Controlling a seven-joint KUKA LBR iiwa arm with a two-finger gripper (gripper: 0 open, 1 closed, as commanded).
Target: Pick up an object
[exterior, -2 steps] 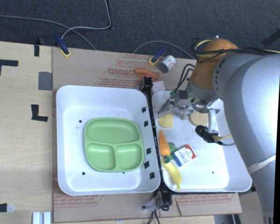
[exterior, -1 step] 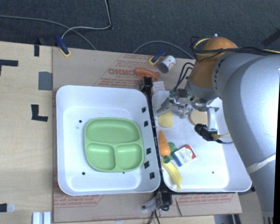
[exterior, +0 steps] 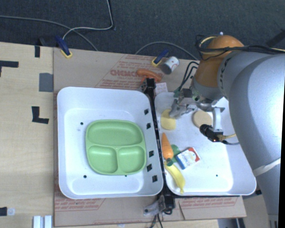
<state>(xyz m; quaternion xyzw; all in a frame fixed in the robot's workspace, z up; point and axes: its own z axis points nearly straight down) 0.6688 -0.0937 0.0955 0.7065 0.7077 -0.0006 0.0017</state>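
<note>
We saw the grey arm [exterior: 257,98] reaching in from the right — orange band up, gripper [exterior: 177,109] lowered, pointing down.

Two white bins are seen on the table, the left bin [exterior: 69,100] and the right bin [exterior: 225,180]; a pale green divided plate [exterior: 116,147] is shown in the left one; in the right bin a pale yellow block [exterior: 168,122], an orange carrot [exterior: 166,146], a yellow banana [exterior: 176,176] and a red, white and blue packet [exterior: 187,158] are seen; the arm [exterior: 258,93] is grey with an orange band [exterior: 217,58]; the table [exterior: 17,138] is light wood with dark markings.
</note>
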